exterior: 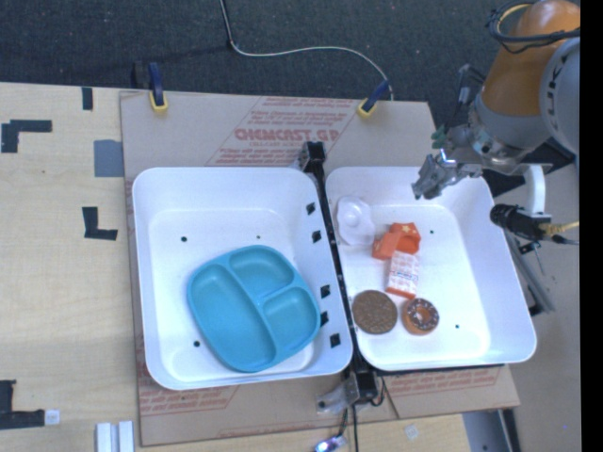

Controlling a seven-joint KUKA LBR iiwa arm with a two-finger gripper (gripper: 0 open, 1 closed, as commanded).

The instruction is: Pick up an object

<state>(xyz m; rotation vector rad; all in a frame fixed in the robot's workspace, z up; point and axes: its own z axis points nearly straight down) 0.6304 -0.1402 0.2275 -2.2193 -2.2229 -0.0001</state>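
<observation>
Bench [57,252] with a cardboard sheet [283,130] on top, two clamps [156,94] at its far edge. Landmark: the divider [325,243] between the two bins. Left bin [170,196] sits left of the divider, right bin [490,281] right of it, both touching it.

Arm [528,64] comes in from the right, orange band up top and partly cut off by the frame edge, wrist angled down toward the far right corner of the right bin. Gripper [429,185] hangs over that corner, well right of the divider, above the bin and not touching any item. Fingers too small and dark to read; cannot tell if apart or together. Nothing seen between them.

Blue tray [252,307], three compartments, lies tilted in the left bin, near the divider's left side. Right of the divider: red-and-white carton [400,257] mid-bin; clear cup [352,218], faint against the white, just beside the divider; brown disc [375,312] near the divider; sprinkled donut [420,315] just right of the disc.
</observation>
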